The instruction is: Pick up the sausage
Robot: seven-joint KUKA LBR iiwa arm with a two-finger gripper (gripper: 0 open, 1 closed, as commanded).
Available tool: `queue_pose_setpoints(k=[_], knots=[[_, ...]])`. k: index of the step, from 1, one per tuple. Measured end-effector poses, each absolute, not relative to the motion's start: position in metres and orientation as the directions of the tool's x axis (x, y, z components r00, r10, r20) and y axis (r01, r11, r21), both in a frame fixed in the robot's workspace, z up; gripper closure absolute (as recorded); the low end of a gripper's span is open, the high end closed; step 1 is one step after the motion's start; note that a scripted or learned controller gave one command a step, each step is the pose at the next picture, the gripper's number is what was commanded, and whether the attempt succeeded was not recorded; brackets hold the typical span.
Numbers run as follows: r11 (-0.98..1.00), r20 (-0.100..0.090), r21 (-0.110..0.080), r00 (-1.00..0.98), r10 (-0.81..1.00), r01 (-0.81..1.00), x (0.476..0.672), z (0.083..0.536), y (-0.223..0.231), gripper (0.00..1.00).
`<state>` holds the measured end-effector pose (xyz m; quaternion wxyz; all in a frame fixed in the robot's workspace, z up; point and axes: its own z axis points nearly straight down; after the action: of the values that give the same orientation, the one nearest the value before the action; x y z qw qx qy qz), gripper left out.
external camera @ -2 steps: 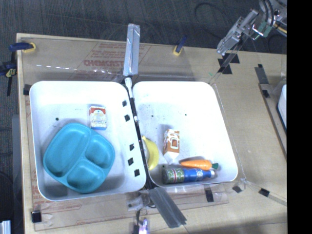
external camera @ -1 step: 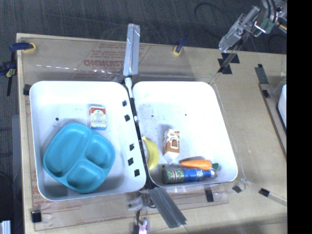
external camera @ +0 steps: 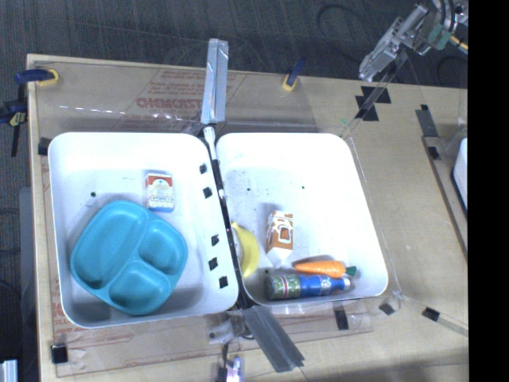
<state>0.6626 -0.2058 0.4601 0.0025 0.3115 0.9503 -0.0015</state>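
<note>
Though hardly begun, easy enough to size up from above. Broad bench (external camera: 413, 213) first, with two white bins side by side: left bin (external camera: 60, 153) and right bin (external camera: 310, 169). Arm (external camera: 425, 18) up at the far right corner, above bare bench, well apart from both bins. Gripper (external camera: 375, 64) at its tip, pointing down and left, nothing seen in it; jaws too small and blurred to call wide or narrow, so cannot tell.

Inside the left bin, a blue divided plate (external camera: 127, 257) and a small red-and-white carton (external camera: 160, 191) just beyond it. Along the near wall of the right bin, a dark can (external camera: 306, 285) lying on its side, touching or nearly touching an orange stick-shaped piece (external camera: 320, 267), probably the sausage, though hard to be sure at this size. Near these, a small orange carton (external camera: 279, 231) and a yellow piece (external camera: 248, 249) against the divider.

Done: nothing. Left: reach across to the near right corner, descend, close, lift.
</note>
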Motion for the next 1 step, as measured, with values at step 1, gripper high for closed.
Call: queue_pose_setpoints(k=[1], knots=[[0.808, -0.007, -0.002, -0.808, 0.589, 0.589, 0.6642, 0.4694, -0.2053, 1.0]])
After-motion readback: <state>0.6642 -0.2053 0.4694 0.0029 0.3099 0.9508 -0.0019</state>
